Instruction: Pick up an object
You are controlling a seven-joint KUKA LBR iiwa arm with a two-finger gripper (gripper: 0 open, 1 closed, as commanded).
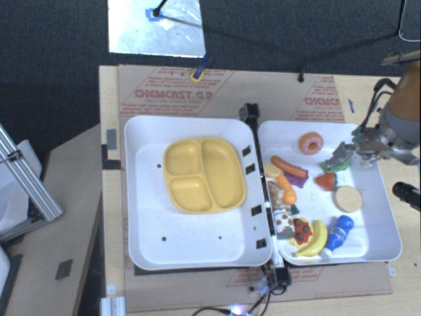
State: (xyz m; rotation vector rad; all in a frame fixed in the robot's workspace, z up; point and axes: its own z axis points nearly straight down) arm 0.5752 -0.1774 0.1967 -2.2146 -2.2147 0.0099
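Note:
My gripper (341, 155) reaches in from the right and hovers over the upper right part of the right bin (381, 196). Just beneath its tip lies a small green item (337, 167), and a red piece (325, 181) lies below that. I cannot tell whether the gripper touches the green item. A pink donut (310, 143) lies to the gripper's left. Further toys fill the same bin: a red sausage (289, 168), an orange carrot (287, 183), a round beige cookie (347, 199), a blue bottle (337, 232), a yellow banana (316, 240) and a pizza slice (299, 229).
The left bin (145, 229) holds a yellow divided plate (202, 174). Black clips run along the ridge (260, 176) between the bins. Both bins rest on a cardboard sheet (171, 87). A metal frame (26, 183) stands at the far left.

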